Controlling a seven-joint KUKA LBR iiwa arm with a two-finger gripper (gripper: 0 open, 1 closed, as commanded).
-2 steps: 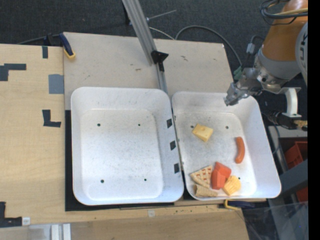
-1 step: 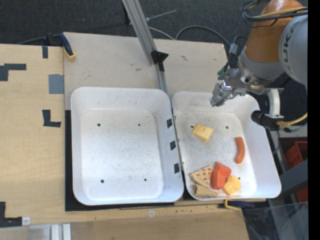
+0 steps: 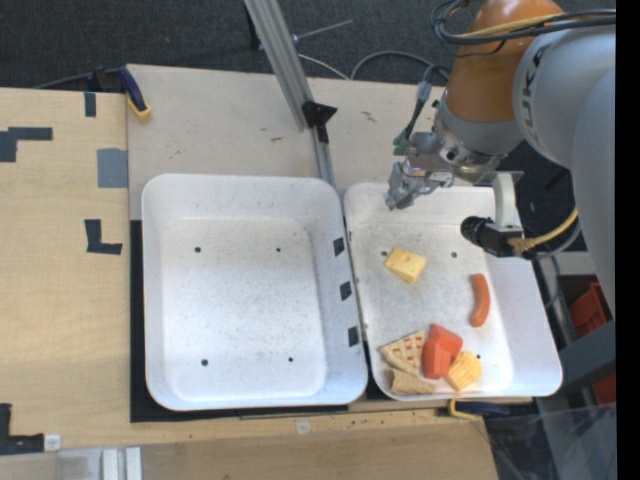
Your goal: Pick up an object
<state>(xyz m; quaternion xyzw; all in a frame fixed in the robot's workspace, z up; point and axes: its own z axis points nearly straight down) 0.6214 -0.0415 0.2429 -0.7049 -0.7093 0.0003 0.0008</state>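
- Yellow cheese (image 3: 405, 265) lies in the right bin (image 3: 520, 368), just below the claw (image 3: 400, 196).
- Claw hovers over the bin's far edge; cannot tell its state.
- Sausage (image 3: 480, 299) lies right; waffle (image 3: 404, 352) and red block (image 3: 441, 351) sit near the front.

A bulky robot arm (image 3: 560, 78) is seen, built of smooth, rounded pale grey casing. Above the wrist, a glossy orange band (image 3: 495, 53) is wrapped around it, domed on top. Thin black cables (image 3: 480, 18) are looped over the orange part. A small claw (image 3: 402, 194) of dull grey metal is fitted at the end, with dark fittings above it.
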